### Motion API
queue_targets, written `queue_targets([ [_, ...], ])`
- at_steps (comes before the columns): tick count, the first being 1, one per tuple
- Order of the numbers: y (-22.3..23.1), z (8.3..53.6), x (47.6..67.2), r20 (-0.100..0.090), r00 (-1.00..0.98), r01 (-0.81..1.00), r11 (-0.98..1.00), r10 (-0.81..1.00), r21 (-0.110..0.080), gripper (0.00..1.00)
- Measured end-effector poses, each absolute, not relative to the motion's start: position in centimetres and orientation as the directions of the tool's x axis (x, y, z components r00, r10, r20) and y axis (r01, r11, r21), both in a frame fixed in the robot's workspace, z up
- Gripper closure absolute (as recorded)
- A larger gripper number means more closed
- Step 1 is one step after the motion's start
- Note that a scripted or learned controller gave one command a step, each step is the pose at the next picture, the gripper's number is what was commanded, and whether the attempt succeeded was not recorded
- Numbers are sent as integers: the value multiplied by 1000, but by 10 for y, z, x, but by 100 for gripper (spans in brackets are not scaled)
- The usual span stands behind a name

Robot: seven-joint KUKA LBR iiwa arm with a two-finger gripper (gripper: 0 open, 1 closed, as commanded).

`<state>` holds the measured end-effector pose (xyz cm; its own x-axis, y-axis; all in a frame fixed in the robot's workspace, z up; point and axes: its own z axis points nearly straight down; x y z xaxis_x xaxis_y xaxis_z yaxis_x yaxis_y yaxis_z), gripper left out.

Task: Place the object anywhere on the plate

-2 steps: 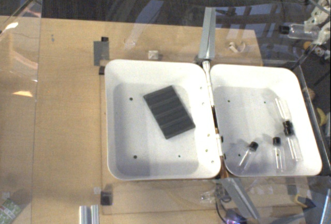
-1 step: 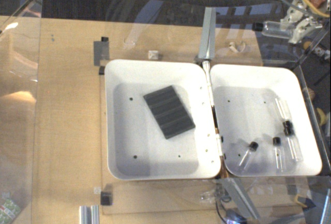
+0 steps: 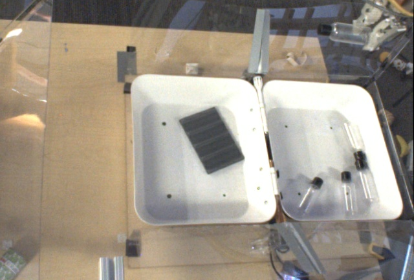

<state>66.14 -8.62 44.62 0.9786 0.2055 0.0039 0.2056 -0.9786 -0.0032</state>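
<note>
A wooden bench (image 3: 65, 143) carries two white bins. The left bin (image 3: 145, 207) holds a dark ribbed plate (image 3: 211, 140) at centre. The right bin (image 3: 381, 207) holds clear vials (image 3: 358, 159) along its lower right. The gripper (image 3: 375, 30), upper right of the frame, grasps a clear vial (image 3: 343, 33).

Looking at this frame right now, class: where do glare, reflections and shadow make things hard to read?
Camera view: pale reflections streak the clear panel at left; shadow pools along the left bin inner walls; the dark ridged plate reads sharply; the clear vials in the right bin nearly vanish against white, only their black caps stand out; the hand is cluttered, slightly soft.
</note>
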Motion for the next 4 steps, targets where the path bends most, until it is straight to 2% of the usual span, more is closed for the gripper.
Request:
queue_targets([
  [1, -21, 356, 644, 0, 872, 489, -872, 489, 0, 100],
  [2, -61, 357, 659, -1, 899, 437, -899, 437, 0, 100],
  [3, -34, 397, 661, 2, 911, 412, -911, 412, 0, 100],
  [4, -28, 371, 658, 1, 841, 542, -841, 542, 0, 100],
])
